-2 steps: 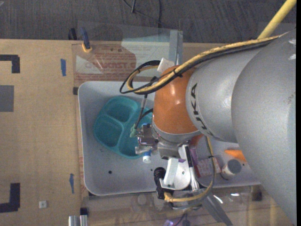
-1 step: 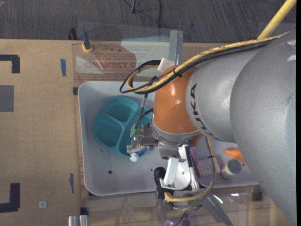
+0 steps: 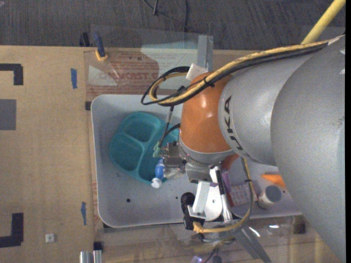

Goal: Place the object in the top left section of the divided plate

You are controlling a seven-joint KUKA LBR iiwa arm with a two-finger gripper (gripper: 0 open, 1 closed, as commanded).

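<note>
The big grey arm (image 3: 285, 119) has dark letters "UKA" near its orange band. The teal plastic divided plate (image 3: 133, 146) lies in the shallow white bin (image 3: 109, 201), just left of the arm's wrist. The gripper (image 3: 159, 175) sits at the plate's lower right edge, near a small blue and white thing (image 3: 158, 175); I cannot tell its state.

Tan desk (image 3: 44, 147), marked with black corner brackets (image 3: 13, 73) at left, strips of blue tape (image 3: 73, 78), and a grey square (image 3: 7, 114) at the left edge. Directly on it, a shallow white bin (image 3: 118, 201) with rounded corners, right part hidden under the arm. Beyond the bin's far edge, a clear sheet (image 3: 148, 53) over a reddish printed label (image 3: 123, 73), held by a blue-and-orange clamp (image 3: 99, 45).
</note>
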